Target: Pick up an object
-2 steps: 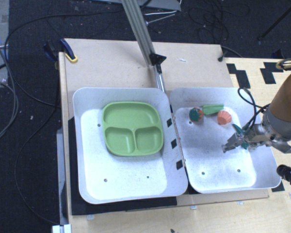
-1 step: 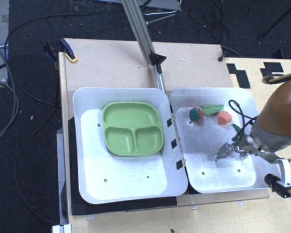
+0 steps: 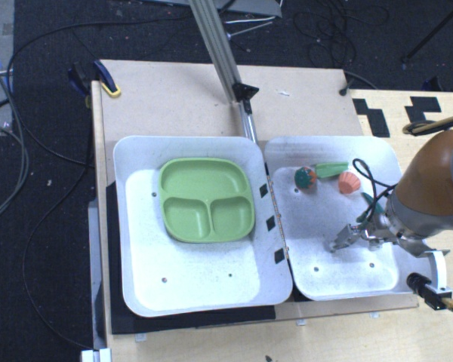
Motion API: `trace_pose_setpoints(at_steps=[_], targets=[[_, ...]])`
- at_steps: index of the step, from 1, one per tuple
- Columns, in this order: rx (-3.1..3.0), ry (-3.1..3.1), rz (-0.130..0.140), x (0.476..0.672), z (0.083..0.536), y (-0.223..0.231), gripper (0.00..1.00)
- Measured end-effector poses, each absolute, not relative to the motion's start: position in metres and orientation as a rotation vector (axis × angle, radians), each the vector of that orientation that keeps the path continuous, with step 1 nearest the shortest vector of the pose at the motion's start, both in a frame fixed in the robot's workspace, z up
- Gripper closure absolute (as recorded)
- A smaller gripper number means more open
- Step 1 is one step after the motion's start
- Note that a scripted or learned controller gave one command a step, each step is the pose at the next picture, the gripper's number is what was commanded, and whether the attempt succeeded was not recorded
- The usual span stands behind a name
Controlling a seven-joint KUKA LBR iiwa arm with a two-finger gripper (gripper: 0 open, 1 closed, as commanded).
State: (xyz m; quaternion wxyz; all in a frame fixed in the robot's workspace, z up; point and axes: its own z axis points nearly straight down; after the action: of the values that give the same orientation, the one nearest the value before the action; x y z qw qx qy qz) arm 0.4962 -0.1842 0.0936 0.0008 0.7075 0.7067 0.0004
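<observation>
In the right bin (image 3: 317, 274), near its far edge, lie a small toy carrot with a green stalk (image 3: 315, 173) and a pink shell-shaped piece (image 3: 349, 182). My gripper (image 3: 345, 238) hangs low over the bin's middle right, well in front of those two toys. Its fingers stand slightly apart with nothing between them. The orange-banded wrist (image 3: 430, 183) rises to the right of it.
A green three-compartment plate (image 3: 208, 200) rests in the left bin (image 3: 147, 277). A metal pole (image 3: 219, 44) slants from the top down to the gap between the bins. A black cable (image 3: 366, 176) loops by the pink piece.
</observation>
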Motion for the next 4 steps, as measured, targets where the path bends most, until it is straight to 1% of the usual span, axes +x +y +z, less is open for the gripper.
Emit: trace_pose_setpoints(at_steps=[1,2,3,4], targets=[[2.218,2.212,0.003,0.498,0.106,-0.186,1.00],[2.215,2.221,0.004,0.509,0.161,-0.184,1.00],[2.217,2.219,0.002,0.510,0.209,-0.194,1.00],[2.215,2.220,0.003,0.501,0.263,-0.193,1.00]])
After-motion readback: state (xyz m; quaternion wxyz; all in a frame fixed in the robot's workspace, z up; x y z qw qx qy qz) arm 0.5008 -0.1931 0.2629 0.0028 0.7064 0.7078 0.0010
